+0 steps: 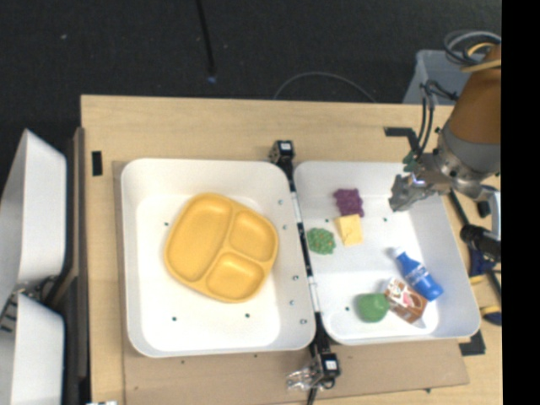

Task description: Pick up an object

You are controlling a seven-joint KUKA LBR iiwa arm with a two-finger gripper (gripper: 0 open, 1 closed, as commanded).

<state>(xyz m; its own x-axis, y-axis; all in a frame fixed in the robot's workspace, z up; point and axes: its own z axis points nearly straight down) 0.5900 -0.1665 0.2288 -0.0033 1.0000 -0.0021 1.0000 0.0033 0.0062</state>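
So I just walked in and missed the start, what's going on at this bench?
A grey robot arm with an orange band reaches in from the right, its gripper over the upper right corner of the right white bin. That bin holds a purple lump, a yellow block, a green leafy piece, a blue bottle, a green ball and a small printed packet. The left white bin holds a yellow divided plate.

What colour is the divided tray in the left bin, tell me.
Yellow divided tray, clearest in the camera view.
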